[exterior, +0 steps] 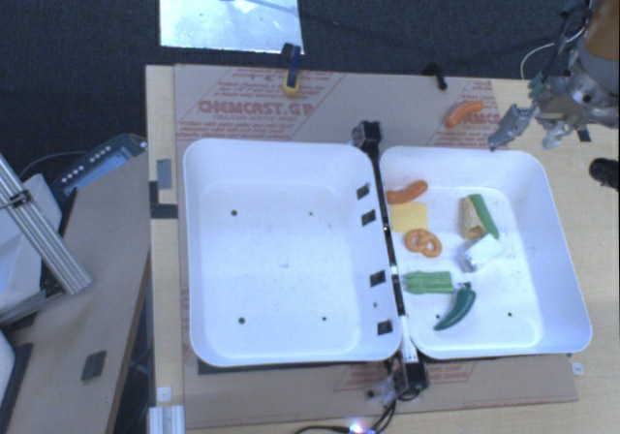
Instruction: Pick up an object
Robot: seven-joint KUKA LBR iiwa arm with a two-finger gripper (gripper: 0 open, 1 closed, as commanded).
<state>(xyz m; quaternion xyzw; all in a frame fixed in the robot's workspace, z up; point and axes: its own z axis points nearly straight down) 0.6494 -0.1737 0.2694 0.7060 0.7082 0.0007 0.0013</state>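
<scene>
The gripper is seen spread open and holding nothing, above the far rim of the right bin, with the arm cut off by the frame edge. An orange sausage lies outside the bin, near the fingers.

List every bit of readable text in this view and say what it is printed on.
"CHEMCAST GP": red print on the brown sheet under the two bins, behind the left bin.
More red print on that sheet at its right rear corner, beside the orange toy sausage: too blurred to read.
Device with buttons at left: markings too small to read.
</scene>
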